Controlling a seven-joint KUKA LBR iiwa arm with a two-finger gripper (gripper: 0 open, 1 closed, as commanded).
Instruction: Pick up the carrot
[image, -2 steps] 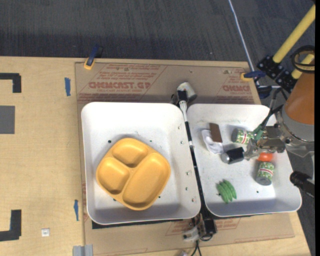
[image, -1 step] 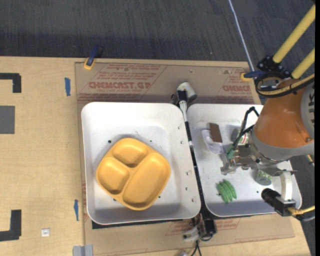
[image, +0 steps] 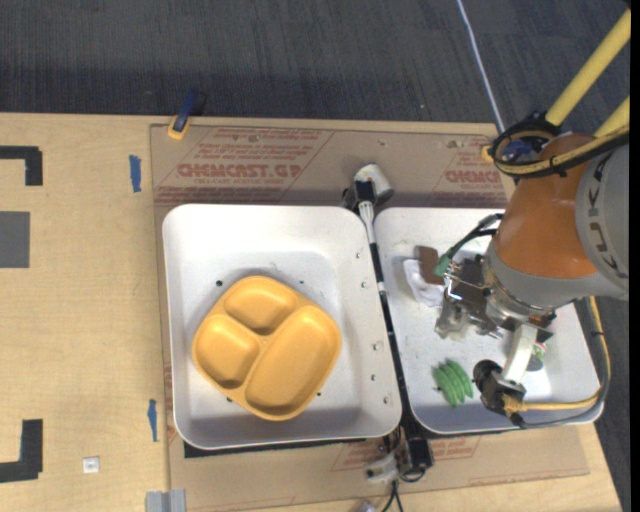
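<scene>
My end effector (image: 447, 318) hangs over the right bin's (image: 575, 385) middle, how open I cannot tell, and with the carrot probably hidden beneath my wrist, I might close on the green toy (image: 452, 381) instead.

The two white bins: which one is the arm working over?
The right-hand bin, holding the small green object; the gripper hangs over it. The left bin holds the yellow divided plate.
</scene>
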